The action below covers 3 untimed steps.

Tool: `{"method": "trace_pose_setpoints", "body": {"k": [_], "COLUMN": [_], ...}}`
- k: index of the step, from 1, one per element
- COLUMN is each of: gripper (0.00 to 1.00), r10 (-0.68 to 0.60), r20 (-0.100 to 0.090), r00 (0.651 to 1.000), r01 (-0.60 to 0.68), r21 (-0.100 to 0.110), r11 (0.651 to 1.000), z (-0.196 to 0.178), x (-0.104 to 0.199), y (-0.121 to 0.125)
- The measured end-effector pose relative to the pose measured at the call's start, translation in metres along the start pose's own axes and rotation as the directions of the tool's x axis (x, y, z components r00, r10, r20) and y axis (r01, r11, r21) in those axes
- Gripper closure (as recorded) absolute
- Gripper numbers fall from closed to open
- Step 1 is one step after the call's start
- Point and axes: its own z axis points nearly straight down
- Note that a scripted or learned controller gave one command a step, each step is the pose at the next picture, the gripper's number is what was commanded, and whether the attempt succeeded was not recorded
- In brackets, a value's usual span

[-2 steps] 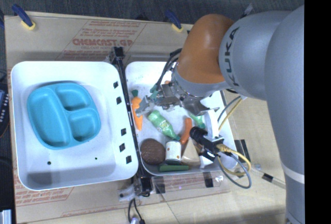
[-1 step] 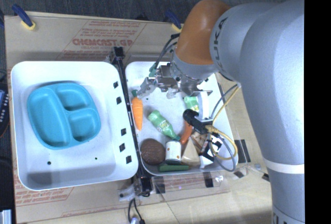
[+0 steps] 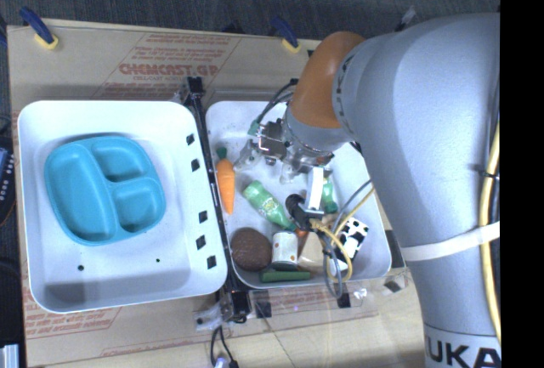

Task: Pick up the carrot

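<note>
Right now the carrot [image 3: 225,185] lies along the left wall of the right bin [image 3: 223,116], tip toward 6 o'clock, apart from the gripper [image 3: 285,150], which hangs at about 2 o'clock from it over the bin's upper middle. I cannot tell how far the fingers are spread, and nothing shows between them. To do this well, I judge the gripper should shift toward 8 o'clock, line its grasp across the carrot's narrow width, and descend clear of the wall, since a finger striking the rim could spoil the try. Counted: one carrot, one green bottle [image 3: 264,201] at its 4 o'clock, one brown rounded object [image 3: 250,247] at 6 o'clock, two white bins, and one blue divided tray [image 3: 104,188] in the left bin [image 3: 51,277].
</note>
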Motion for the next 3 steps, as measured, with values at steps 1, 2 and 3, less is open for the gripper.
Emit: {"method": "trace_pose_setpoints", "body": {"k": [1, 2, 3], "gripper": [0.00, 1.00, 0.00], "r10": [0.091, 0.082, 0.082], "r20": [-0.001, -0.002, -0.002], "r00": [0.996, 0.997, 0.997], "r01": [-0.091, -0.082, -0.082], "r21": [-0.010, -0.006, -0.006], "r11": [0.996, 0.997, 0.997], "z": [0.012, 0.001, 0.002], "x": [-0.003, -0.002, -0.002], "y": [0.010, 0.010, 0.009]}}
